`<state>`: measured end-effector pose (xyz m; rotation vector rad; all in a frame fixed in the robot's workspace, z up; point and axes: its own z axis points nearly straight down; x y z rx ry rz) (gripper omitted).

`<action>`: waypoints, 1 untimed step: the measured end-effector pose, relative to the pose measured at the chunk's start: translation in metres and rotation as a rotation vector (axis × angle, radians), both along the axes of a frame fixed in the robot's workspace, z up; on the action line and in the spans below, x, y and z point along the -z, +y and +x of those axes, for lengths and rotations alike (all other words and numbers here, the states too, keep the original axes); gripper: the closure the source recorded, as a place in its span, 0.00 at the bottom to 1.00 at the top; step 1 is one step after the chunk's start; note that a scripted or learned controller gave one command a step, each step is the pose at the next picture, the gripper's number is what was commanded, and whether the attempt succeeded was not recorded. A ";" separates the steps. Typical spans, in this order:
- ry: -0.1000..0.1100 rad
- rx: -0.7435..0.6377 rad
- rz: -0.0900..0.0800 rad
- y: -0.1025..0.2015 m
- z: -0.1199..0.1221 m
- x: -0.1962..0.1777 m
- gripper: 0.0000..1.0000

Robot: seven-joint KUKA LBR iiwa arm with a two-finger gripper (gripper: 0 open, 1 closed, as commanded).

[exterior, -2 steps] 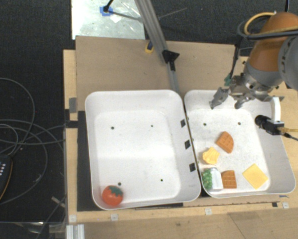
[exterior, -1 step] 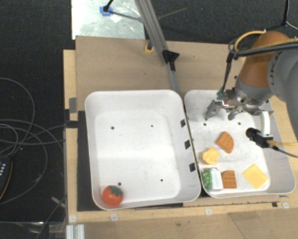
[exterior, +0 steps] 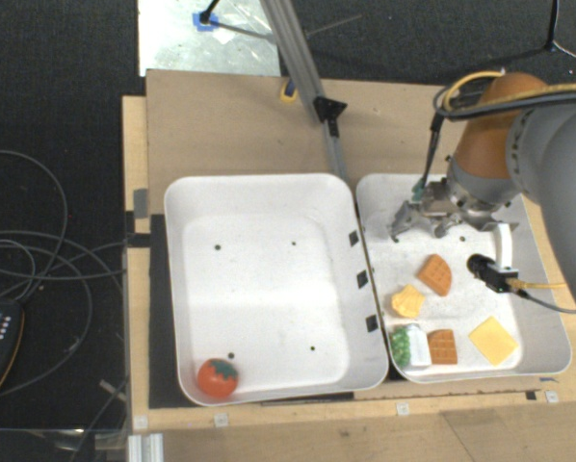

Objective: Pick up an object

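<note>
I saw my gripper point(exterior: 415, 221) hanging spread and empty above the waffle piece point(exterior: 435, 274), probably lining up a grasp. A tomato point(exterior: 217, 377) sat far left of the waffle piece.

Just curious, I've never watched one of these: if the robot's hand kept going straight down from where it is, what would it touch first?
Probably the bare floor of the right bin; the hand hangs above its far corner, though depth is unclear.
</note>
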<state>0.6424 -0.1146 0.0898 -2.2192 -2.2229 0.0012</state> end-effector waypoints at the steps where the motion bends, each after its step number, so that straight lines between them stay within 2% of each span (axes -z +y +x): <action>1: -0.005 0.000 0.000 0.000 0.002 -0.013 1.00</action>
